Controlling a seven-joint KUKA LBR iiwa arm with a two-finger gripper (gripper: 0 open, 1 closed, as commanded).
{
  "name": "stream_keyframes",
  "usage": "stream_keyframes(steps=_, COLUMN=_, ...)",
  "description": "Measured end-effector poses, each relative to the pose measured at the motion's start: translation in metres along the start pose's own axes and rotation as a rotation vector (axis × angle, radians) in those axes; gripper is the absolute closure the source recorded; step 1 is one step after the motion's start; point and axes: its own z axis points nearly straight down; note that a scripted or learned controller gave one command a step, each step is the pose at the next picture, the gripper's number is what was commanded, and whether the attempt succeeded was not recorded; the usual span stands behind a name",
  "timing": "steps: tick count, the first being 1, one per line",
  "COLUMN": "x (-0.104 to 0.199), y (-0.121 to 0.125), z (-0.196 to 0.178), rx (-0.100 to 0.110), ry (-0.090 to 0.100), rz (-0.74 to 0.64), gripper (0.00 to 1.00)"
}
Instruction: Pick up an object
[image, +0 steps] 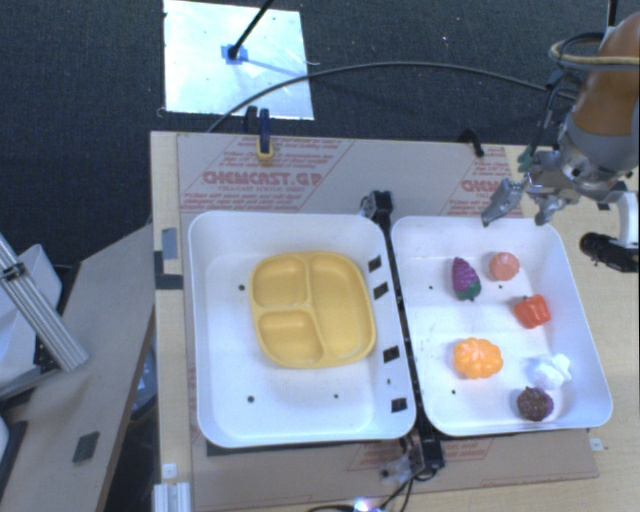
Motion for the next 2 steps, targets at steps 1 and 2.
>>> stream_keyframes(steps=1, x=0.0, y=0.002, z=-0.009, rx=-0.012, ry=-0.002, rz=-0.002, gripper=0.0)
stream_keyframes(steps=2, x=0.007, y=0.007, z=0.051, rx=-0.009, ry=-0.001, rz=-0.005, gripper=0.0)
